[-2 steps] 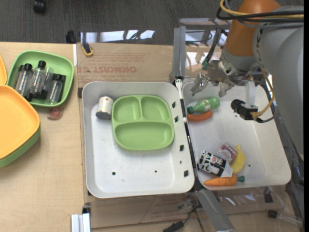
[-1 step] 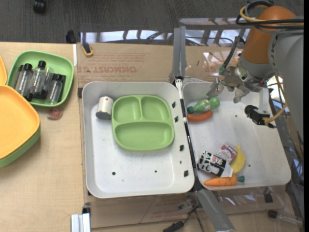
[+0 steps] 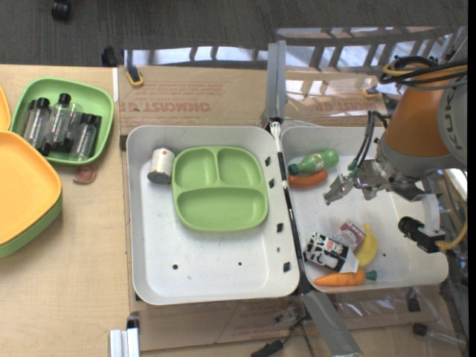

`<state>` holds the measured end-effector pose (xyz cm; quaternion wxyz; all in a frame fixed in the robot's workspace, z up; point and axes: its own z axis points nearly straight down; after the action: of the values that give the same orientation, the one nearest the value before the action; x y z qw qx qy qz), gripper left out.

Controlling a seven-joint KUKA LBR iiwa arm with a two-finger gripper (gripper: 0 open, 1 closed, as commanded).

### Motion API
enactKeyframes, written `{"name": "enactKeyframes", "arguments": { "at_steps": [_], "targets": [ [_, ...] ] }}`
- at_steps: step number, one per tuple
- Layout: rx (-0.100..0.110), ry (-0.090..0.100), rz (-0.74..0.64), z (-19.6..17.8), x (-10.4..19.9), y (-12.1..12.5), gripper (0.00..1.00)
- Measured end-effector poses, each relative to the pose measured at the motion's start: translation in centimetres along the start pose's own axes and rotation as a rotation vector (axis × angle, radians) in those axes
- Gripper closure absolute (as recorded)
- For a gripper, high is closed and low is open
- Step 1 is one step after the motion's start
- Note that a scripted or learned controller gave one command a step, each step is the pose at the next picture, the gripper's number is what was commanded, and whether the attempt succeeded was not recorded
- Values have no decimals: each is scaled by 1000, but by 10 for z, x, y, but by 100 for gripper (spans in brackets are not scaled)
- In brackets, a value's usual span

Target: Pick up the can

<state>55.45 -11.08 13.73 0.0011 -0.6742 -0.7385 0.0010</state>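
Observation:
The can (image 3: 160, 164), a small silver cylinder lying on its side, rests in the left bin (image 3: 149, 266) near its back left corner, touching the left edge of a green divided plate (image 3: 220, 187). My gripper (image 3: 341, 186) hangs over the right bin (image 3: 416, 274), far to the right of the can. Its fingers are spread open with nothing between them. The orange band of the arm (image 3: 416, 129) rises behind it.
In the right bin lie a green bottle (image 3: 316, 160), a carrot (image 3: 307, 178), a black-and-white pack (image 3: 326, 249), a banana (image 3: 367, 245) and another carrot (image 3: 339, 279). A green tray of dark bottles (image 3: 61, 121) and orange plates (image 3: 26, 192) sit on the left table.

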Motion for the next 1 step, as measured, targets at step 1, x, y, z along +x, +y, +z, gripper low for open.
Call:
{"name": "enactKeyframes", "arguments": {
  "at_steps": [1],
  "targets": [
    [-14, -3, 73, 40, 21, -72, 0]
  ]
}}
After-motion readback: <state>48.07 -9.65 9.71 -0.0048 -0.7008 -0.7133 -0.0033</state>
